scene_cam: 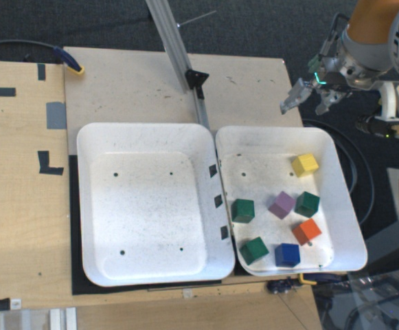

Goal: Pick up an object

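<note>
The counter [137, 91] bore two shallow white bins side by side on a black mat [75, 253] at its front edge: left bin [144, 133], right bin [347, 205].

From my remote station: a pale wooden desk [137, 88], scuffed and marked, sits over dark grey carpet [82, 12]. A slanted metal rail [168, 29] crosses its far edge, ending at a black bracket [196, 79]. Grey and black tape patches [55, 114] dot the lighter panel [14, 205] at left, where a black cable [20, 45] with a blue-and-yellow clip [71, 60] lies. Lighting is flat and even.
</note>
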Robot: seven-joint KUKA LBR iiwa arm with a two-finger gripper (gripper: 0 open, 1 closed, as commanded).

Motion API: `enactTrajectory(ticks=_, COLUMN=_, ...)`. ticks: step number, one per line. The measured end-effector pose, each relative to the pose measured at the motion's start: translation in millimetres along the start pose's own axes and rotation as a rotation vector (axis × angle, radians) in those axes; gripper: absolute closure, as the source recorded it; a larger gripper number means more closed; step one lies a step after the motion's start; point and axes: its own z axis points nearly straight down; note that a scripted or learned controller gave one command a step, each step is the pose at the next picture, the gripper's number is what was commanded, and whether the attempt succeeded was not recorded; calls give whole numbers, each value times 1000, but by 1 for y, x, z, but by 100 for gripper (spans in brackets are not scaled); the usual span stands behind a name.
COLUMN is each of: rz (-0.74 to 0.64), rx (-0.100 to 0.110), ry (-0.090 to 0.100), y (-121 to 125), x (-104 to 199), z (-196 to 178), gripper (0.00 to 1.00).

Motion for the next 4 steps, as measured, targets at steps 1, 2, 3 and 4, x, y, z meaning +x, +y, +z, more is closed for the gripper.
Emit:
enactTrajectory(ticks=1, rz=0, rx=-1, ry=-1, y=0, x=0, z=-1, gripper=0)
enactTrajectory(ticks=2, rz=1, rx=3, ry=0, y=-5, x=-2, z=44, gripper=0)
enactTrajectory(ticks=3, rz=0, rx=5, ry=1, y=-3, x=8, z=102, gripper=0)
enactTrajectory(ticks=4, rz=-1, rx=3, ry=0, y=2, x=12, z=149, gripper=0)
